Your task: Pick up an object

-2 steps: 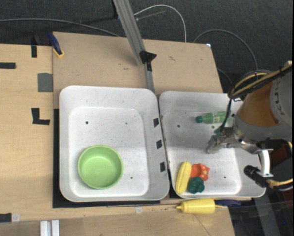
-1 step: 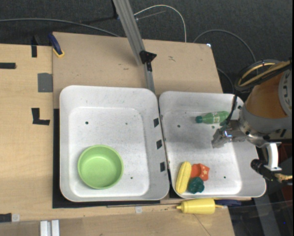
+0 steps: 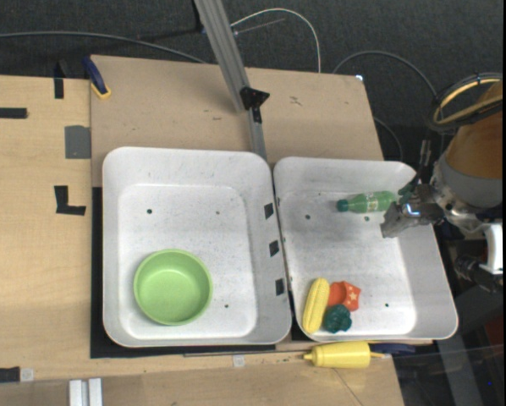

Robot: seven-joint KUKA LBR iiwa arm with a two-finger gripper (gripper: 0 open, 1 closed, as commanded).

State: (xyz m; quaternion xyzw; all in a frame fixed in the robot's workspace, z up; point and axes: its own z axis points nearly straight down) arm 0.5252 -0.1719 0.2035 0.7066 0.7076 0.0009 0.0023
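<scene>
A green bottle (image 3: 367,202) lay on its side near the far rim of the right bin (image 3: 422,311), its base end touching or just beside the gripper (image 3: 403,212), whose fingers were too dark and blurred to judge. A yellow corn cob (image 3: 316,304), red toy (image 3: 346,294) and dark green toy (image 3: 337,318) clustered at the near edge, with bare floor between. The left bin (image 3: 118,176) held a green bowl (image 3: 173,287).

Taking the right bin (image 3: 422,311) as landmark: its middle floor lies bare and open. A green bottle (image 3: 367,202) lies across its far end. A yellow corn (image 3: 316,304), orange toy (image 3: 345,294) and dark green toy (image 3: 338,318) crowd its near-left corner. Left of it, a green bowl (image 3: 173,287) fills the left bin's (image 3: 118,176) near-left part.
</scene>
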